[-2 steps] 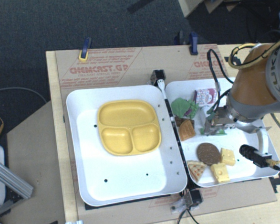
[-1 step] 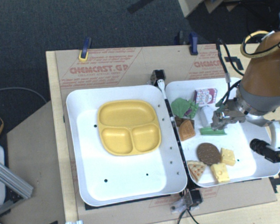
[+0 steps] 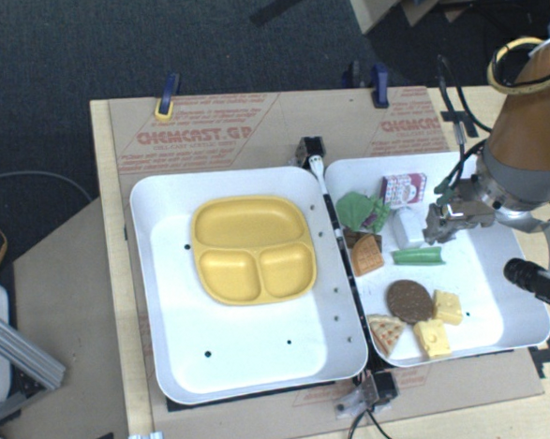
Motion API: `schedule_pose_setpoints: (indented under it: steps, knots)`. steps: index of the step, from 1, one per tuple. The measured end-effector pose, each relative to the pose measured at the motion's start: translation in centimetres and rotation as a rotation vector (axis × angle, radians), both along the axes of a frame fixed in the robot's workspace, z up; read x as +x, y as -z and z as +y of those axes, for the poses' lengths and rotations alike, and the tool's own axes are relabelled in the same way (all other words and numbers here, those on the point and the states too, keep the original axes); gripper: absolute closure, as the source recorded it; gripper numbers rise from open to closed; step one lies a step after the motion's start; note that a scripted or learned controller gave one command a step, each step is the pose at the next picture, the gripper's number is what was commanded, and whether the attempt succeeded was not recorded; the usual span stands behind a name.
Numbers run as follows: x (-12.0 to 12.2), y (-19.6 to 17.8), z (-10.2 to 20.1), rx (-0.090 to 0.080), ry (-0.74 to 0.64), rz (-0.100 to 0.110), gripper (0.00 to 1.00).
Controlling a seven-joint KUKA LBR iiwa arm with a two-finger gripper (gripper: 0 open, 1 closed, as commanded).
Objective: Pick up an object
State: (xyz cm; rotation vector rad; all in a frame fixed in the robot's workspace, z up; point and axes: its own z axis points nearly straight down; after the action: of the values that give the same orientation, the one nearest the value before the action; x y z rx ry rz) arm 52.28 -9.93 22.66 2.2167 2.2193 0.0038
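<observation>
1. Bins first: your left bin (image 3: 166, 268) holds one yellow divided tray (image 3: 253, 246), lying flat in its upper half.
2. Your right bin (image 3: 508, 324) carries the pickable clutter — green leaf (image 3: 359, 208), pink-and-white packet (image 3: 403, 189), green stick (image 3: 418, 256), toast piece (image 3: 367, 253), brown cookie (image 3: 409, 299), pizza wedge (image 3: 386, 332), two cheese cubes (image 3: 440, 322).
3. Gripper (image 3: 444, 225) hangs just above the green stick's right end; whether its fingers are spread or pressed together you can't tell — they blur into dark metal.
</observation>
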Motion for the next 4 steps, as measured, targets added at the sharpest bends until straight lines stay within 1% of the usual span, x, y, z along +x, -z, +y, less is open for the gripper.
schedule_pose_setpoints:
  steps: [1,2,3,4]
  knots:
    - [5.3,1.1,1.5,0.001,-0.003,0.000,1.00]
    - [8.4,-0.3,3.5,0.001,-0.002,-0.001,1.00]
    - [7.4,-0.6,2.5,0.001,0.002,0.006,1.00]
    - [8.1,1.1,1.9,0.002,0.002,0.008,1.00]
